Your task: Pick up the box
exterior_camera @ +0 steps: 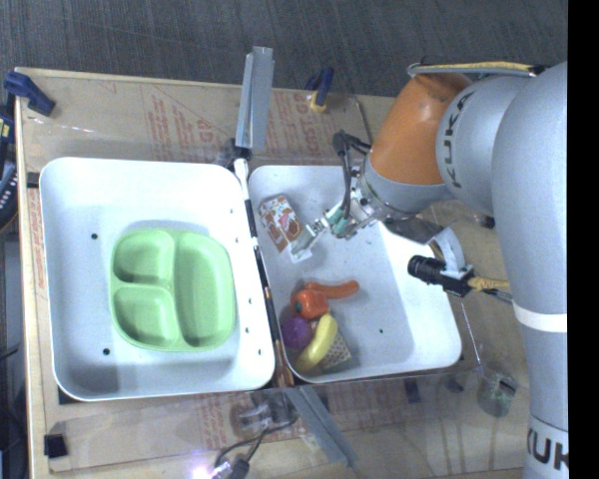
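Note:
The box (278, 221), small, red and white with a printed face, lies in the right bin (411, 319) near its upper left corner, beside the wall between the two bins. My gripper (317, 232) hangs low just to the right of the box, at its lower right corner and very close to it or touching it. The wrist and the orange band (411, 143) rise behind it to the upper right. From this angle I cannot make out whether the box sits inside the gripper.
A carrot-like orange toy (326, 293), a purple piece (297, 331) and a banana (321, 337) lie together at the right bin's lower left. A green divided plate (175, 289) rests in the left bin (70, 183). The grey arm (524, 198) covers the bench's right side.

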Tool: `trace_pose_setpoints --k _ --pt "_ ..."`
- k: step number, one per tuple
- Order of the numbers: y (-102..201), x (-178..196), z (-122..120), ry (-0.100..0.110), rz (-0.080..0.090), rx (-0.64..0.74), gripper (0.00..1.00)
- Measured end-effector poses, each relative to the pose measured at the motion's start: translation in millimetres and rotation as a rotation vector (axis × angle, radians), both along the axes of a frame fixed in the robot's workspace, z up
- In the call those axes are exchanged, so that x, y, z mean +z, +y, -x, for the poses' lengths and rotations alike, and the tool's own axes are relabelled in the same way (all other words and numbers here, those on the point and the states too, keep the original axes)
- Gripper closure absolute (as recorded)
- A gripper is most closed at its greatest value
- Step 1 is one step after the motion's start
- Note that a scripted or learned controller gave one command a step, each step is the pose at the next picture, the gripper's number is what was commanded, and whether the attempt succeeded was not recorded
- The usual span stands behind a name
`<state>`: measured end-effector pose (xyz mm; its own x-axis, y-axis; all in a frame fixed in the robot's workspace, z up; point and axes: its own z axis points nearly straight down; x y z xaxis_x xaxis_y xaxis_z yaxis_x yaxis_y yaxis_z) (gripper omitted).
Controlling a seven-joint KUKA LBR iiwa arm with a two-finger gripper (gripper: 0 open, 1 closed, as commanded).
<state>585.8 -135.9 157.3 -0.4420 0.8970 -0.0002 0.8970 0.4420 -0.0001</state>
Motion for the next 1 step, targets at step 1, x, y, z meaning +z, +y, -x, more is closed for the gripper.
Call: trace_pose_setpoints --k 1 --pt "27.3 -63.7 3.3 -0.005 0.011 -0.285 0.00"
